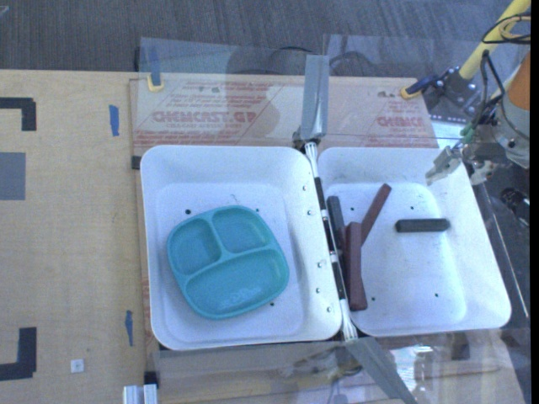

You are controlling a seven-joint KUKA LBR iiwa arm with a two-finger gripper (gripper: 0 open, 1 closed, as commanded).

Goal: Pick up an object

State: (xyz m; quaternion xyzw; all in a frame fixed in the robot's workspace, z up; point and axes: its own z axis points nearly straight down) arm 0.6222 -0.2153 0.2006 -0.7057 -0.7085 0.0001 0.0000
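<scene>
Right bin point(472, 301): dark bar point(422, 225) below-left of end effector point(460, 162), fingers apart, nothing held

Dark flat bar point(422, 225) lies crosswise in right bin point(472, 305).

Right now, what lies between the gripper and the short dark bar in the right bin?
Bare white bin floor separates the gripper from the short dark bar, in the camera view.

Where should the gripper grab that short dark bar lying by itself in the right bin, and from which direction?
Take the short dark bar at its middle, from straight above, fingers closing across its narrow width. It lies flat and nearly level across the right bin, apart from the brown sticks, so both long sides look free. The gripper is near the bin's upper right rim.
</scene>
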